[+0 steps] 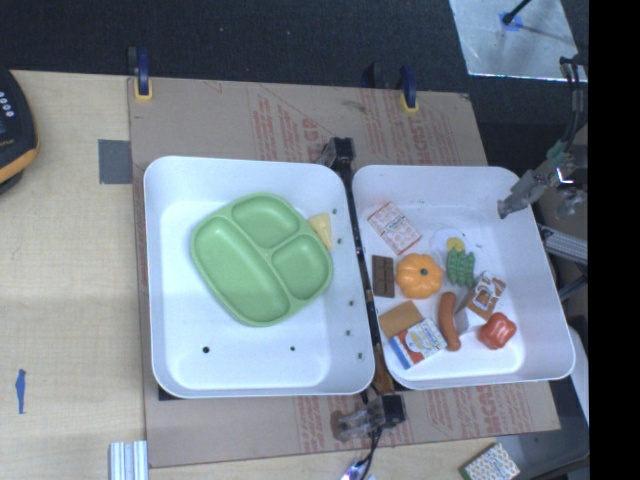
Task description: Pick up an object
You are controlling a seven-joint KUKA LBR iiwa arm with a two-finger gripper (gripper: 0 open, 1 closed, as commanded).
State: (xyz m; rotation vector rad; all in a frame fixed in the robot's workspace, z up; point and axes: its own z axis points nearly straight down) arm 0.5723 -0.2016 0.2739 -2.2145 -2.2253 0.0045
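The right bin (530,363) holds several small items. Among them are an orange pumpkin (419,275), a red pepper (497,330), a sausage (449,320), a green bunch (460,266) and a white printed packet (393,226). A dark brown bar (383,275), a tan slice (400,318) and a small boxed snack (488,293) lie there too. My gripper (522,192) shows as a grey tip over the bin's upper right corner, apart from all the items, with nothing seen in it.
The left bin (180,368) carries a green divided plate (262,258) with a yellow piece (320,230) at its right edge. Blue clamps (142,73) pin the cardboard under both bins. A dark device (12,128) sits at the far left.
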